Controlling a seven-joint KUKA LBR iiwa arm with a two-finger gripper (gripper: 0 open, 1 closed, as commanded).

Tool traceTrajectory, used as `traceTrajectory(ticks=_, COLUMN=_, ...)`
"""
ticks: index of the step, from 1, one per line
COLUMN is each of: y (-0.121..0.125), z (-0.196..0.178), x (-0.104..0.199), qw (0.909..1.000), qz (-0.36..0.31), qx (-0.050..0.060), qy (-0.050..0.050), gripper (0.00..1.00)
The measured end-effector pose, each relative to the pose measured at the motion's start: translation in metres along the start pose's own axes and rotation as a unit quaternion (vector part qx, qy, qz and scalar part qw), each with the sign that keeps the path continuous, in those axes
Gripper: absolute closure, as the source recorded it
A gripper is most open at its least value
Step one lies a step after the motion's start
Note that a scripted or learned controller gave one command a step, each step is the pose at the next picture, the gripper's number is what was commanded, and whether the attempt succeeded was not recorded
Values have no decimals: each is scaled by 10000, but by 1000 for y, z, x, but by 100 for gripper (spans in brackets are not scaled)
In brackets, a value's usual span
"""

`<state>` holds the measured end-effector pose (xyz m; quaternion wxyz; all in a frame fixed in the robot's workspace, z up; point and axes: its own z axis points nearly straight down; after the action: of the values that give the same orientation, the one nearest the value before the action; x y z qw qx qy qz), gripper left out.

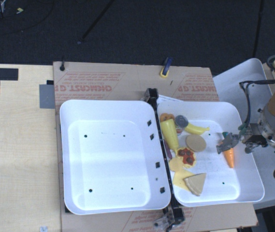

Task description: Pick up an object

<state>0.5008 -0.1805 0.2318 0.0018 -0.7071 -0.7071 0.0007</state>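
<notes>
Gripper: gripper (228,144) reaches in from the right, low over the right bin, right beside the orange carrot; whether its grip is wide or narrow I cannot tell, and nothing is seen held in it.
Bins: two shallow white bins side by side, left bin (74,178) and right bin (243,190), on a cardboard sheet (103,83).
Task's thing: any one object; all of them lie in the right bin, most crowded against its left wall.
Count, larger to smaller: one yellow corn-like piece (169,134), one tan wedge (195,182), one pale yellow slab (179,170), one round tan disc (195,143), one carrot (229,157), one small banana (196,128), one red piece (187,155), one grey round piece (181,122). Eight in all, as far as the pile lets me count.
Risk: the carrot is slim and tapered, so a close could pinch off-centre and squirt it away; it lies alone, near the right wall.
Risk in the pile: pieces touch and overlap there, so a grasp might nudge neighbours or lift nothing.
</notes>
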Motion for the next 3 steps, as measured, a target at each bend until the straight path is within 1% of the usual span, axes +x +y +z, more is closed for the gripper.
traceTrajectory(ticks=1, y=53, z=83, x=93, qw=10000, qz=-47, qx=24, qy=21, gripper=0)
traceTrajectory(ticks=2, y=118, z=147, x=96, qw=10000, qz=-10, qx=-11, qy=-7, gripper=0)
traceTrajectory(ticks=3, y=116, z=134, x=95, qw=10000, qz=5, qx=11, qy=-1, gripper=100)
